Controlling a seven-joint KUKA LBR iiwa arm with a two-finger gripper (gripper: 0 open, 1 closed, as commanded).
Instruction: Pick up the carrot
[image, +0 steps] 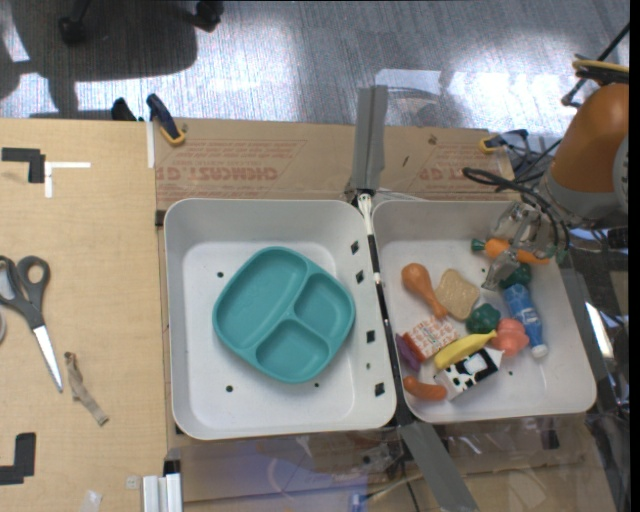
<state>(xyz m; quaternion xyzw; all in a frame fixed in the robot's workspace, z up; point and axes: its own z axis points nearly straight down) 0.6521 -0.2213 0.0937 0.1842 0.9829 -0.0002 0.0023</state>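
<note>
The left bin (190, 330) contains one teal three-compartment plate (285, 313); the right bin (560, 385) contains a heap of toy food: a drumstick (423, 285), a bread slice (457, 293), a banana (466, 349) and a blue bottle (523, 312). The jaws (512, 250) hover over the right bin's far right area, with the carrot (518, 252) at their tips; their opening and grip cannot be determined.

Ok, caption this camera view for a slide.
Gripper over the right bin of toy food; teal plate in the left bin.
</note>
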